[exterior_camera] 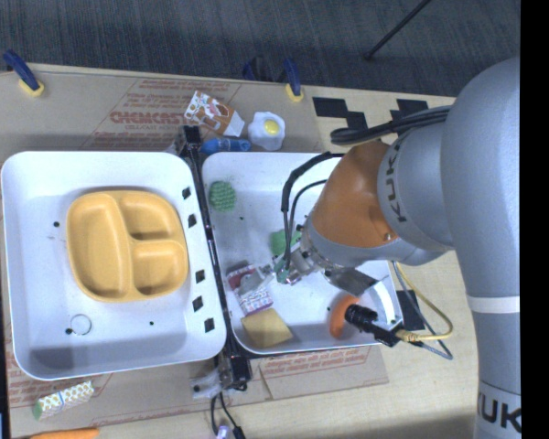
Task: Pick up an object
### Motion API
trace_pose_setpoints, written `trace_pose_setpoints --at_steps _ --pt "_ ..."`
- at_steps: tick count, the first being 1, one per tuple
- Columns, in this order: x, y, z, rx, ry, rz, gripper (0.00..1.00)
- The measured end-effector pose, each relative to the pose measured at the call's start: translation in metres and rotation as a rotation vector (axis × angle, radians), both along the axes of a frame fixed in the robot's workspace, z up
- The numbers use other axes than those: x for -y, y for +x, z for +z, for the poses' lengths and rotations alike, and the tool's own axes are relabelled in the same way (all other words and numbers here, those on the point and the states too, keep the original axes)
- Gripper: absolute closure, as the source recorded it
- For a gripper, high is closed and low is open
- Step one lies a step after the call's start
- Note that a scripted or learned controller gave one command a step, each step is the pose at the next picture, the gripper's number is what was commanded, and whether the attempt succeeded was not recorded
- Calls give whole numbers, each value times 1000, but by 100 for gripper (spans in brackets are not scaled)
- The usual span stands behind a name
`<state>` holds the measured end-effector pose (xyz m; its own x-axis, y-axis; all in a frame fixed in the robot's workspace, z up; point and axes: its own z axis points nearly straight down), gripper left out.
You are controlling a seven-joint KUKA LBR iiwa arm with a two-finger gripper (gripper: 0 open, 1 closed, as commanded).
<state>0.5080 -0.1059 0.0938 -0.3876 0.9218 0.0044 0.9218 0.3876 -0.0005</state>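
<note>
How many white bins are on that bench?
2. The left bin holds a yellow tray. The right bin sits beside it, under the arm, with small items inside.

"KUKA" is read in dark letters on the grey robot arm (421, 190), partly again at its lower section. Red print is seen on the brown cardboard sheet (151, 108) along the bench's far edge, too blurred to be read.

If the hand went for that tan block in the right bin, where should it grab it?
Probably from straight above, pinching the tan block across its shorter sides. It lies flat near the right bin's front wall, with open floor to its right for a finger.
</note>
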Motion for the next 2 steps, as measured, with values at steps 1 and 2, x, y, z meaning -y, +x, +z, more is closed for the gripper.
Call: trace_pose_setpoints --at_steps 1,2 --pt "0 0 0 0 0 0 0" --pt "2 19 0 1 -1 256 0"
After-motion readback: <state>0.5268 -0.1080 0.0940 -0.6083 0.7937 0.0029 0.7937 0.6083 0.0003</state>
